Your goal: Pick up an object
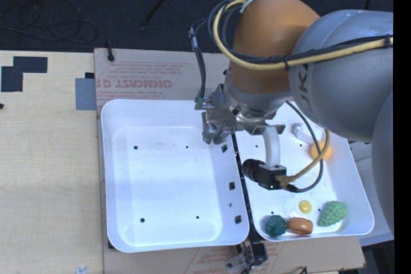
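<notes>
Several small things lie in the right bin [361, 197]. A dark teal ball [276, 225], an orange lump [299, 225] and a bumpy light green piece [331, 213] cluster at its front edge. A small yellow disc [304, 206] sits just behind them. An orange-yellow piece [320, 151] lies farther back, partly behind a cable. My gripper [214, 128] hangs under the big orange wrist, over the back part of the divide between the two bins, well away from the front cluster. Nothing shows between its tips.
The left bin [106, 157] shows its bare white floor with a few dark dots. A pale, clear-looking thing [300, 133] lies near the right bin's back. Cardboard [148, 77] lies under the bins, and the arm covers much of the right bin's back.
</notes>
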Robot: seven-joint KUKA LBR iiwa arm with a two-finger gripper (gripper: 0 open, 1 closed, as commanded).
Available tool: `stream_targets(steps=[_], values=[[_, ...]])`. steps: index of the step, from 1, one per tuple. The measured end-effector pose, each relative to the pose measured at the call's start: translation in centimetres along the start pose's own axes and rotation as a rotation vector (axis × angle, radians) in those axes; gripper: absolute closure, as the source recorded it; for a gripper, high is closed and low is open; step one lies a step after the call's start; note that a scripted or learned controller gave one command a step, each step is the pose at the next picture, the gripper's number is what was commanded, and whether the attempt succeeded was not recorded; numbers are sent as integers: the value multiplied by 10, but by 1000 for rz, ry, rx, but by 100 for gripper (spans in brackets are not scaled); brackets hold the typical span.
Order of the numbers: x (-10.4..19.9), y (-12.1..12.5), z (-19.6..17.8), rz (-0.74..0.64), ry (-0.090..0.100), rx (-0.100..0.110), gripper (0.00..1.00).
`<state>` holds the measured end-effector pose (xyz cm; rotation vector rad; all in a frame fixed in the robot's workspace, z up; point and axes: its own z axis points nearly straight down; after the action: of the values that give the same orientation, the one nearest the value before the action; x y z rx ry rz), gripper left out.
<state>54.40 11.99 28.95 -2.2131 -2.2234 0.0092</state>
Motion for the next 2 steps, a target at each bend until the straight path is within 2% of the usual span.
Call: stream_targets(steps=[1, 2], values=[[-1, 0, -9, -3, -1, 4, 100], [62, -25, 23, -1, 1, 1, 100]])
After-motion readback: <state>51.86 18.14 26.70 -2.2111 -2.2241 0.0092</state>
